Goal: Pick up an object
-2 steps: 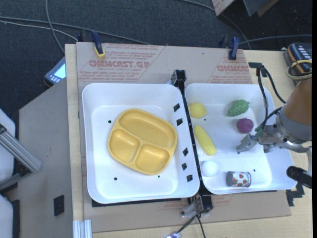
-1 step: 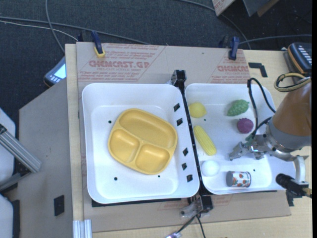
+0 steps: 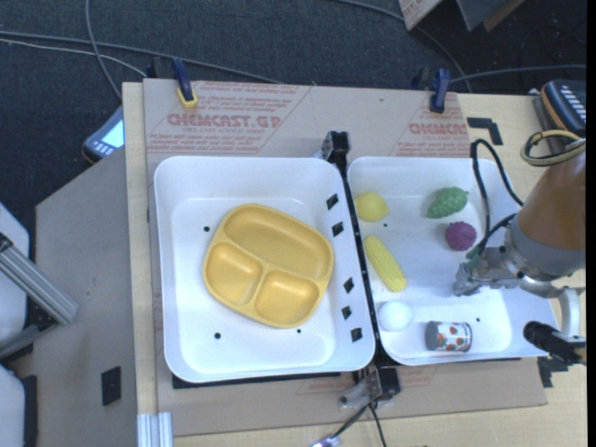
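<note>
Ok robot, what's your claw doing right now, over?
Claw low in the right bin, nothing seen in it. Purple fruit just above it, can just below. Path clear.

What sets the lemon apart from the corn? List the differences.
The lemon is short and rounded; the corn is long and narrow. The lemon is smooth, the corn ridged with kernels. The lemon lies nearer the bin's far edge, the corn just in front of it. Both are yellow and lie in the right bin beside the divider.
</note>
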{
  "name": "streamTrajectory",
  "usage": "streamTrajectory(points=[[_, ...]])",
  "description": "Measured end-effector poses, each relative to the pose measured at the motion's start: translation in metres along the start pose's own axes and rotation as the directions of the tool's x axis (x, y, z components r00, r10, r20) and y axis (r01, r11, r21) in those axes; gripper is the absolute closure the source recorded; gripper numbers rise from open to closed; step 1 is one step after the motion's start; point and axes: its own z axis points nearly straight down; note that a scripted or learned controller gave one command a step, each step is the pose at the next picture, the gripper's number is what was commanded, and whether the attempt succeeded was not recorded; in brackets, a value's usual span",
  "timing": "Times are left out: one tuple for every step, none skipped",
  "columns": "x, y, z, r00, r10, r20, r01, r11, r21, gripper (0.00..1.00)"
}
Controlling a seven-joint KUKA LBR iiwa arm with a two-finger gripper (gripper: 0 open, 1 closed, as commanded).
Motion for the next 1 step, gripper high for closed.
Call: streamTrajectory(points=[[0.0043,-0.0025,-0.0445,1.0,-0.002,0.003,0.002,1.0,-0.004,1.0]])
